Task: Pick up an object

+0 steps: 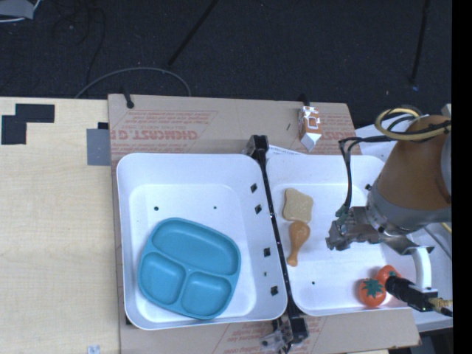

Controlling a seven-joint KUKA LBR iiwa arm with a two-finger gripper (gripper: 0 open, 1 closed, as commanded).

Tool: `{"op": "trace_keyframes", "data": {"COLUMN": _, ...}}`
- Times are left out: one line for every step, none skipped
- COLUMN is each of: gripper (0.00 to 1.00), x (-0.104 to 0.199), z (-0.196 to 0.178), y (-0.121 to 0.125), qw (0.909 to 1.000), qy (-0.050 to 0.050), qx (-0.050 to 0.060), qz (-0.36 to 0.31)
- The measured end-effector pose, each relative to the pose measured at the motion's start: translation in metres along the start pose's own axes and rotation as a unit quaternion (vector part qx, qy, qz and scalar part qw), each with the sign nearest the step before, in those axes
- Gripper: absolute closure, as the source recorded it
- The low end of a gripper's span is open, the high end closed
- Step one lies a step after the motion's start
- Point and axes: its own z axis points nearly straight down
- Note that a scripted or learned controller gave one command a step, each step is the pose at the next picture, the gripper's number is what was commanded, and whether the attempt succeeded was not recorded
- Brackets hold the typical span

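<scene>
In the right bin (324,293) lie a tan bread slice (298,205), a tan chicken drumstick (296,241) just below it, and a red tomato with a green top (373,289) near the front right corner. My gripper (341,236) hangs low over the middle of the right bin, to the right of the drumstick and up-left of the tomato. I see nothing between its fingers. The arm's orange band (413,168) rises behind it and hides part of the bin's right side.
The left bin (147,175) holds a blue divided plate (189,268). A black divider (269,227) runs between the two bins. A small white and orange tag (310,126) stands on the cardboard behind the right bin. Cables loop near the arm at right.
</scene>
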Motion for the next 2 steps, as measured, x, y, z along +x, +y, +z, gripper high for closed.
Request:
{"op": "trace_keyframes", "data": {"gripper": 1.00, "x": -0.001, "z": -0.032, "y": 0.000, "qw": 1.0000, "qy": 0.000, "qx": 0.000, "qz": -0.003}}
{"op": "trace_keyframes", "data": {"gripper": 1.00, "x": 0.048, "z": -0.022, "y": 0.021, "qw": 1.0000, "qy": 0.000, "qx": 0.001, "qz": -0.004}}
